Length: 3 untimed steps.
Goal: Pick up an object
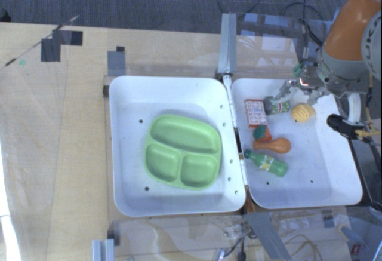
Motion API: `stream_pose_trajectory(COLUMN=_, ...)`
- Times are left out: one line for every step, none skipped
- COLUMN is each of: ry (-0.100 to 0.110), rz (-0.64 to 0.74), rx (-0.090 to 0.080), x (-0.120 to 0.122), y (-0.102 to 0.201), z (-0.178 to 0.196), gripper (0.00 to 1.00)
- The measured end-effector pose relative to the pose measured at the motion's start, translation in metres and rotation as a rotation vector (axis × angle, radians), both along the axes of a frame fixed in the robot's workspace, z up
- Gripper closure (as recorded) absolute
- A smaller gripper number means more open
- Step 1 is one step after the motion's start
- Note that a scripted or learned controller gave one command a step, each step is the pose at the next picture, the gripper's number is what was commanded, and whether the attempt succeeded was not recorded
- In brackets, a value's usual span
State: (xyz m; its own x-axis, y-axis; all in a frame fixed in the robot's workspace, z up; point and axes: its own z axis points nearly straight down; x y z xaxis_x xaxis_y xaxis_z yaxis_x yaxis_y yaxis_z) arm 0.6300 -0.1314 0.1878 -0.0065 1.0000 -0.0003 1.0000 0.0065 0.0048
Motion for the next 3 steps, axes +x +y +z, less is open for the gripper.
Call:
stream_pose_trajectory(ry=-0.003, rz=0.082, rx=-0.002, x=0.029, y=-0.028, z=-0.101, gripper=0.0)
stream_pose_trajectory(ry=-0.009, rz=0.087, rx=-0.004, x=0.031, y=-0.026, z=-0.089, gripper=1.0)
stream_pose_trajectory(ry=-0.005, rz=0.282, rx=-0.004, x=0.041, y=0.007, z=0.02, gripper=1.0)
